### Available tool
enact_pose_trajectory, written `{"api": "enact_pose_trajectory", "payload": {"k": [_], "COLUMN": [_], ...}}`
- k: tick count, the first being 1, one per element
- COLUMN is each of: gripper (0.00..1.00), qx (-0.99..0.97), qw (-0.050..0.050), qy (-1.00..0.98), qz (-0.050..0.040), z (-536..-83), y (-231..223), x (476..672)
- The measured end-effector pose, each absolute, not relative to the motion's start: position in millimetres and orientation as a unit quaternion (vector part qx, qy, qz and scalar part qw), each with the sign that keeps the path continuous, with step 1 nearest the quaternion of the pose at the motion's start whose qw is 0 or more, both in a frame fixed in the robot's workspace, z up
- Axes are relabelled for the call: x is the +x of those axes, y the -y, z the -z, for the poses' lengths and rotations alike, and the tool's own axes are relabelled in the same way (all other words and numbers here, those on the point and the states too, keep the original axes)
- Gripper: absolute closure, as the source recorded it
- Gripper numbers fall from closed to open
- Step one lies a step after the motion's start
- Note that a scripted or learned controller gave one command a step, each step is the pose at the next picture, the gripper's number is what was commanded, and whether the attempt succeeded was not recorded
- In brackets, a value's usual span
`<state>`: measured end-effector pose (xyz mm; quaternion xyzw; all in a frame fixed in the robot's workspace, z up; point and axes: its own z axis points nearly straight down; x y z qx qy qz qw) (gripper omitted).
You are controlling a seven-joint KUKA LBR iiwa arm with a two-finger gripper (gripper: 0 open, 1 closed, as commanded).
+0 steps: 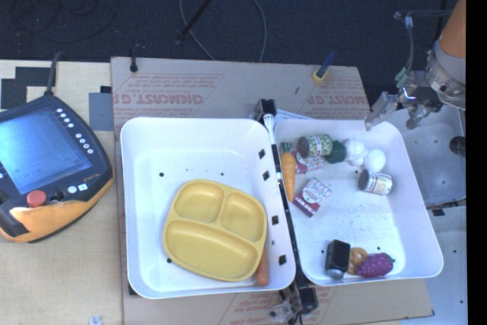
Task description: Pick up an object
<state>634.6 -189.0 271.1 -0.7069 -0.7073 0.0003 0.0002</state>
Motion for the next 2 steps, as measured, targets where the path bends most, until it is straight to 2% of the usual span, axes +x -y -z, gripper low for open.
{"api": "enact_pose_trajectory", "payload": {"k": [1, 2], "gripper": [0.0, 0.0], "qx": [-0.707, -0.707], "qw": [0.003, 0.003], "qy": [0.707, 0.707], "qz": [-0.0023, -0.0011], "z": [-157, -84], "y": [213, 208], "x": [638.1, 605.3]}}
